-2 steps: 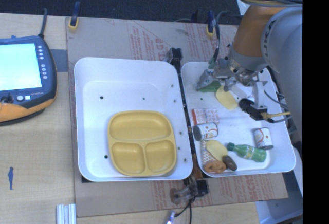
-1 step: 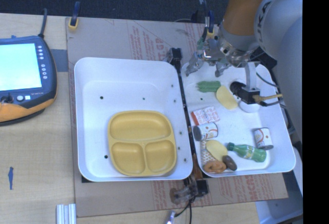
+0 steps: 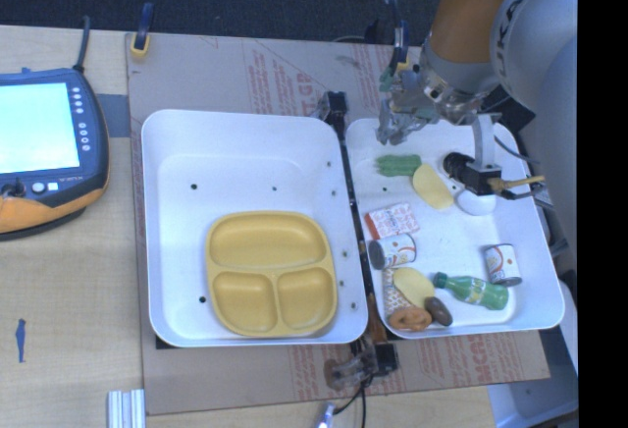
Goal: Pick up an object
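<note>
Several items crowd the right bin (image 3: 525, 318). The end effector (image 3: 394, 127) hangs at its 11 o'clock corner, grip state unclear, just above a green toy (image 3: 397, 164); descend straight, centred, clear of the wall.

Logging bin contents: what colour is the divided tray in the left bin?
Pale yellow tray, clear in the camera view.

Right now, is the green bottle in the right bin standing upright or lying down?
Lying down. The green bottle rests on its side on the floor of the right bin, its long side along the floor, near the front wall.
</note>
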`<state>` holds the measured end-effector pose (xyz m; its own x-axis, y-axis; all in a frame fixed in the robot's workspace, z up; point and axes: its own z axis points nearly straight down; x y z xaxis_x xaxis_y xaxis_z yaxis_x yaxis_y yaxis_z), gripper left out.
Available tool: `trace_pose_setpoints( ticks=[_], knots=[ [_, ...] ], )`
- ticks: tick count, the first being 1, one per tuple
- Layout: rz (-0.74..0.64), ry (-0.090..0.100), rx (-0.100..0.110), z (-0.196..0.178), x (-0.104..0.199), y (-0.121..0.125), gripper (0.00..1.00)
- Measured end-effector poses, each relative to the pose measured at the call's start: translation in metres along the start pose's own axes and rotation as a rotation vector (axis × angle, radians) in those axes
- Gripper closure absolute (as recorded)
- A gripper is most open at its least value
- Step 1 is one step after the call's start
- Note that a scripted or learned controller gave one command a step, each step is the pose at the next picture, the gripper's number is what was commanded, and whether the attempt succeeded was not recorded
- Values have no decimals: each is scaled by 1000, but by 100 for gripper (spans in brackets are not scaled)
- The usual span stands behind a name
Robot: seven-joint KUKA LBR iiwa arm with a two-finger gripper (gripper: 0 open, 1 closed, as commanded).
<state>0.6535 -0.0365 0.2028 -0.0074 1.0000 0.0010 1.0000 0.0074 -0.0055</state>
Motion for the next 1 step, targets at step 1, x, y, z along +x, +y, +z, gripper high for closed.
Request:
trace_pose_setpoints(
  ticks=[1],
  knots=[
    [5,-3,-1,-6,-55,-71,100]
  ],
)
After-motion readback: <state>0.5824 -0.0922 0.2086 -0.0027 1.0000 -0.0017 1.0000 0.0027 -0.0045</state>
